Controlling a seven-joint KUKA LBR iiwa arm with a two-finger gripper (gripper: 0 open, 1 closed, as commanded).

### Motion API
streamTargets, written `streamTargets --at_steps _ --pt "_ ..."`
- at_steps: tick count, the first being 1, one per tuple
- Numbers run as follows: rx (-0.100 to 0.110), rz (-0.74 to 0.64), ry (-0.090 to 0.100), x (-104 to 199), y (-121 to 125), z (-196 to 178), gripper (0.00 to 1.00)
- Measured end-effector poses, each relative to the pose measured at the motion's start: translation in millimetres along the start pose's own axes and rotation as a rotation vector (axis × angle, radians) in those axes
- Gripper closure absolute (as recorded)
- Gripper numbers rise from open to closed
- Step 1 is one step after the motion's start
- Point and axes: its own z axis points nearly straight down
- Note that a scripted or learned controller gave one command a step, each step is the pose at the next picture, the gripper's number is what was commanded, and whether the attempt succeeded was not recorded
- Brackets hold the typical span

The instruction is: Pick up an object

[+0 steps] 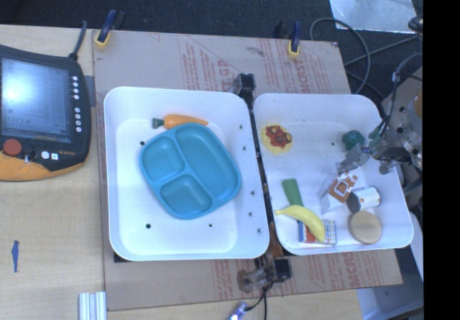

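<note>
The right bin (316, 106) holds several small objects. A yellow banana (303, 218) lies near its front, with a green block (292, 191) just behind it. A round pizza toy (277, 137) sits at the back left. A teal object (352, 140) is at the back right. An orange-and-white box (343, 187), a white can (364, 198) and a beige disc (365, 226) cluster at the front right. My gripper (357, 159) reaches in from the right, low over the bin between the teal object and the small box.
The left bin (122, 232) holds a blue divided plate (190, 170) and an orange carrot (181, 121) behind it. A tablet pendant (39, 110) lies left of the bins. Clamps and cables sit along the bench's back edge.
</note>
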Motion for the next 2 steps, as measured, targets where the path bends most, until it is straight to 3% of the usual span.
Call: streamTargets --at_steps 1,2 --pt "-0.016 0.0 -0.003 -49.1 10.2 123.5 0.0" --pt "-0.001 -0.002 -0.001 -38.4 50.0 139.7 0.0"
